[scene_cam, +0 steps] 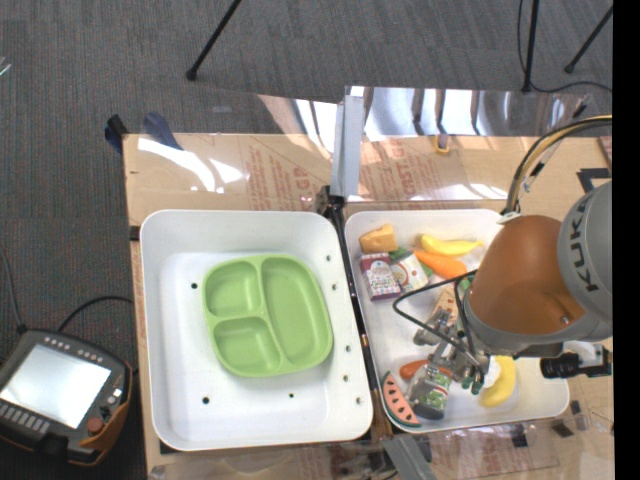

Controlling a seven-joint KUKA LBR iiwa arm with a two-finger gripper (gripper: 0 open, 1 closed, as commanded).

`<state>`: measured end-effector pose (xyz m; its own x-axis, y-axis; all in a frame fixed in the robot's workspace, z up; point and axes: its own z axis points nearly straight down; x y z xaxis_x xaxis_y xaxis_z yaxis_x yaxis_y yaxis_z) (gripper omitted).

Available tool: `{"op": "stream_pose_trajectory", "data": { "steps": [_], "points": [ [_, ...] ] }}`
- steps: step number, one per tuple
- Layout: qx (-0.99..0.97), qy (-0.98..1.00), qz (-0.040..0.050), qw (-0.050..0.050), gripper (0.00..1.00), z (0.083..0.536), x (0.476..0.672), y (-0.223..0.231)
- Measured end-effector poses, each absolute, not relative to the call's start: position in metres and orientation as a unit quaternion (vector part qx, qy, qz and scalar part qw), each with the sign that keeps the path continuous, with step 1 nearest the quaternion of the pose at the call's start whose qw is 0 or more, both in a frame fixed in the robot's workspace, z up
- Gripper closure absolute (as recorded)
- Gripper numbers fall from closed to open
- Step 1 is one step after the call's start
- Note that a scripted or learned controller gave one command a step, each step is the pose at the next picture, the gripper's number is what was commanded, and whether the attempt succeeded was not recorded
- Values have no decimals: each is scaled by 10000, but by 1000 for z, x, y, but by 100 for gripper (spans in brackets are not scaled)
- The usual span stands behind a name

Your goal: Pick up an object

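Gripper [452, 360] is low in the right bin [545, 400], over the small can [432, 390] by the watermelon slice [398, 406], lining up a grab, its grip state I can't tell.

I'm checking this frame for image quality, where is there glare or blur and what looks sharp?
Camera view: strong glare washes out the clear panel behind the bins and streaks the cardboard; the green tray in the left bin is sharp and evenly lit; the gripper over the right bin looks slightly soft.
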<state>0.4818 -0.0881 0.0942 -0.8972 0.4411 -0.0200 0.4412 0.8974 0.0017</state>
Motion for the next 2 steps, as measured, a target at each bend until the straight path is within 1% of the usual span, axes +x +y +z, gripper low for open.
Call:
{"op": "stream_pose_trajectory", "data": {
  "steps": [1,2],
  "points": [
    [2708,9626,-8,85,0,93,480,-91],
    [2175,9760,-21,122,0,94,483,-86]
  ]
}}
